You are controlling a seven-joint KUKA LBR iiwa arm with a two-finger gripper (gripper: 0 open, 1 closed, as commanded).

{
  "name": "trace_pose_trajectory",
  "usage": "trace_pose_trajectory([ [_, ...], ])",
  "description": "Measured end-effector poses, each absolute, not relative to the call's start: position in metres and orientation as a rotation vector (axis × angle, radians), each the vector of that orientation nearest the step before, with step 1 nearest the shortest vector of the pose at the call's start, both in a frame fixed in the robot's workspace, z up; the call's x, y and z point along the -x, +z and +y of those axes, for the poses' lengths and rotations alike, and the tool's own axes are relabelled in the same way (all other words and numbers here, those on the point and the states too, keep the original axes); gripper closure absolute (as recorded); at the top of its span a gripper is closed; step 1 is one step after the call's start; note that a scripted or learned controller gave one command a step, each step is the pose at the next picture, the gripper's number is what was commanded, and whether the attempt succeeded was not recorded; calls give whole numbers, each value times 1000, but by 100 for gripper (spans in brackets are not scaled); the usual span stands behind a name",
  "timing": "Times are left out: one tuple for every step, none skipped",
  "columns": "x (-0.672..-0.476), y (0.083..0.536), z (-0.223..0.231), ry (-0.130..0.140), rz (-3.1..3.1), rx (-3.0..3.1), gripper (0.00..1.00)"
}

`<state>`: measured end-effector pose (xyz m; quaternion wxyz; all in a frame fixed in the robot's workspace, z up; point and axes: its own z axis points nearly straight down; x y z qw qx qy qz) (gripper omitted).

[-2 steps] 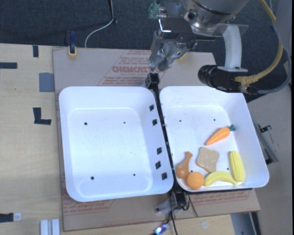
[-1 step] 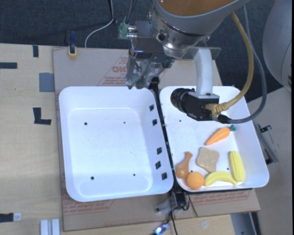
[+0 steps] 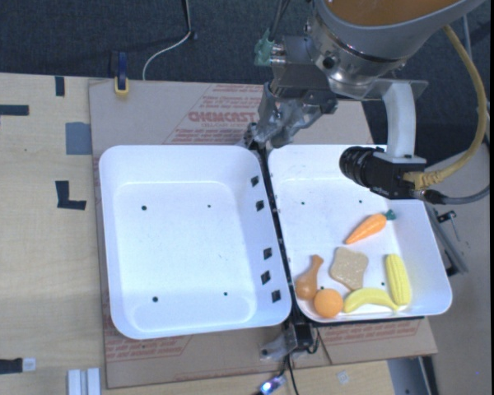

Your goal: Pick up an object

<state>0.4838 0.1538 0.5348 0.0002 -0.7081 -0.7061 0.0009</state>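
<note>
Here we see the metal gripper (image 3: 267,134) above the far end of the bins' shared rim; whether it is open we cannot tell. In the smooth right bin (image 3: 313,183) lie a tapered carrot (image 3: 366,228), bread slice (image 3: 348,267), curved banana (image 3: 369,300), knobbly corn (image 3: 398,279) and round orange (image 3: 328,303).

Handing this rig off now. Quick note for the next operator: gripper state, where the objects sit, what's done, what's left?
Gripper: at the far end of the divider between the two bins; nothing visible between its fingers, and open or shut is too hard to tell from this angle.
Objects: all in the right bin, clustered at its near right corner: carrot, bread slice, corn cob, banana, orange ball, drumstick.
Left bin: nothing placed there.
Done: no pick visible.
Left: move the gripper to the cluster, grasp one item, lift it.
</note>
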Motion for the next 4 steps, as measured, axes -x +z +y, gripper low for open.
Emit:
trace_pose_trajectory([
  [-526,522,119,4,-2219,2224,100],
  [-542,534,216,-1,-2232,2209,100],
  [-498,535,235,2,-2226,2215,100],
  [-499,544,234,5,-2227,2216,100],
])
